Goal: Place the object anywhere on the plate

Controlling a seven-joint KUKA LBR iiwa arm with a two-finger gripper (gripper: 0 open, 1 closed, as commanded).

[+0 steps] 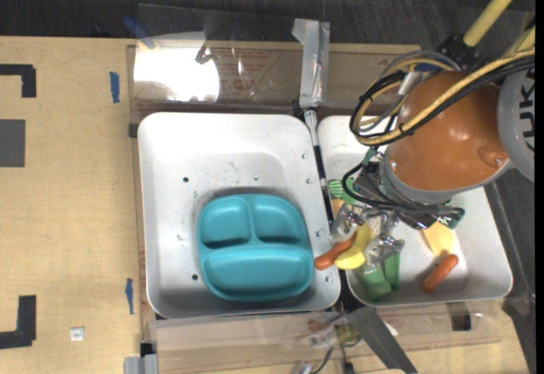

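The plate (255,246), a teal one w/ three compartments, lies in the left bin (170,194), towards its near side. The gripper (367,236) hangs over the right bin (493,279), close to the wall between the two bins, so the plate is just to its left. Below the gripper are small toy foods: a yellow piece (355,252), an orange piece (327,258) near the wall and a green piece (379,274). The yellow piece seems closest to the gripper, its long axis approx. left to right, but I cannot tell if the gripper holds it, nor how wide it stands. Farther right lie a sausage (439,272) and a yellow wedge (438,238).
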